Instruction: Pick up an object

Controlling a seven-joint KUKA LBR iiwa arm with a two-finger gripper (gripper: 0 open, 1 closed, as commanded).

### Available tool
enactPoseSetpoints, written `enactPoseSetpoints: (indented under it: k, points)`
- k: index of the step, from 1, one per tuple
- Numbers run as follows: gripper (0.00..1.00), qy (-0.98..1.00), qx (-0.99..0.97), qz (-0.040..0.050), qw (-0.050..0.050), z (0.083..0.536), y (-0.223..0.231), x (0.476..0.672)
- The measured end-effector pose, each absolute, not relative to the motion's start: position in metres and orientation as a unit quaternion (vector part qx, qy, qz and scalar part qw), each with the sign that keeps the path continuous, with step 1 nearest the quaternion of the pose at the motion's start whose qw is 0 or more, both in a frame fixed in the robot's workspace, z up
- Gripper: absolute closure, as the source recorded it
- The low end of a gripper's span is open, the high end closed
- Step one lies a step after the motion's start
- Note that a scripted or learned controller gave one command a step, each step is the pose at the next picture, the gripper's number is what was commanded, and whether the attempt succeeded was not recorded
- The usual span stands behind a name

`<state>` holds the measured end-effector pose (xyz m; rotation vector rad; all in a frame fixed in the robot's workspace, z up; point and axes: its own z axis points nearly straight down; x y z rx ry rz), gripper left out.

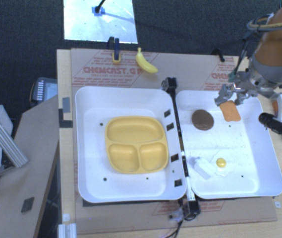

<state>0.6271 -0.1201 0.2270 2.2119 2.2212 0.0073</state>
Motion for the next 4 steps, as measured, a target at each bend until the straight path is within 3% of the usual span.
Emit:
enactPoseSetpoints:
  k: [1, 4]
  points:
    - [1.00, 0.709, 0.705, 0.0012, 0.002, 0.251, -0.120, 0.628]
    - [1.00, 0.710, 0.704, 0.0003, -0.001, 0.224, 0.016, 0.582]
